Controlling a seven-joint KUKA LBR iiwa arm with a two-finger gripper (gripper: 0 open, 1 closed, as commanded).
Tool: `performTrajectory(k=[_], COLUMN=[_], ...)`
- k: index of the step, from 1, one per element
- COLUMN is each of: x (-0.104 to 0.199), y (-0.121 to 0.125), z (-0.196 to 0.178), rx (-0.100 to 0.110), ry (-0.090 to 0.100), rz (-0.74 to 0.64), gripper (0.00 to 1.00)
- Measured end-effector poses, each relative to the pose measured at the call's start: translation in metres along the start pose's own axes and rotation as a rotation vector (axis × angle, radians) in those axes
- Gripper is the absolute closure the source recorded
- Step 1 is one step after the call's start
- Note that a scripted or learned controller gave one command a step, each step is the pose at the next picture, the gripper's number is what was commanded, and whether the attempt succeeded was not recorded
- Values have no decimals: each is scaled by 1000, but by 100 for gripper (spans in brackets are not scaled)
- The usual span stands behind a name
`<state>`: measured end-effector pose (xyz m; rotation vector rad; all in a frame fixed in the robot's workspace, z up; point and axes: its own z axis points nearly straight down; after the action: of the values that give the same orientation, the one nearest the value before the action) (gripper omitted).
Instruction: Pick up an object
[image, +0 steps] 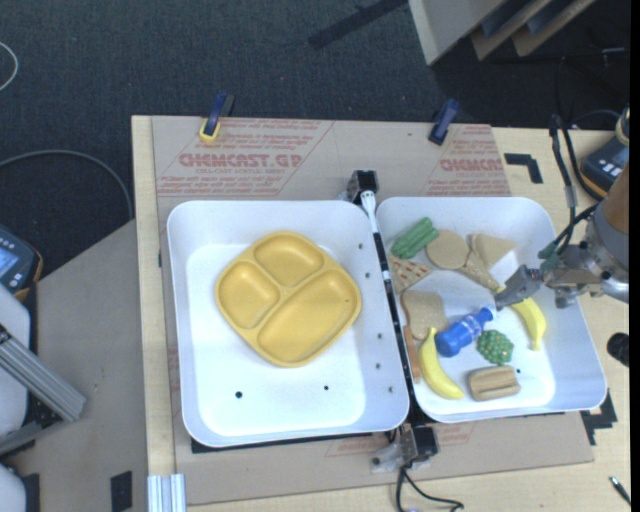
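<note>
The robot arm (612, 225) reaches in from the right edge, its gripper (520, 285) stretched out low over the right bin (580, 375), pointing left toward the middle of the pile of toy food. Whether the gripper is open or closed cannot be told from this angle, and nothing is seen between its tips.

Just below and beside the gripper lies a small yellow banana (532, 322). A blue bottle (462, 333) sits a little to the left of it, touching a green broccoli piece (495, 347). A larger banana (435, 365) curves along the bin's lower left, next to a tan bread roll (493, 382). Further up are a green pepper-like piece (414, 238), a waffle piece (408, 272), a round cookie (448, 250) and slices of bread (488, 255), the last of these close to the gripper's upper side. Another bread slice (424, 310) lies by the bin's left wall.

In the left bin (190, 300) rests a yellow divided plate (288, 297), well apart from the arm. Both bins stand on a cardboard-covered bench (300, 155) held by two clamps (213, 118).
</note>
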<state>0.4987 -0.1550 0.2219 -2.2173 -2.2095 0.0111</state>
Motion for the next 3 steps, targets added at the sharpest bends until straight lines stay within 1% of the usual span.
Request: performTrajectory(k=[1,2,3], x=[0,8,5], y=[3,5,15], z=[-6,54,109], rx=[-13,-7,-11], ry=[-3,0,0], rz=[-3,-3,-2], gripper=[0,0,0])
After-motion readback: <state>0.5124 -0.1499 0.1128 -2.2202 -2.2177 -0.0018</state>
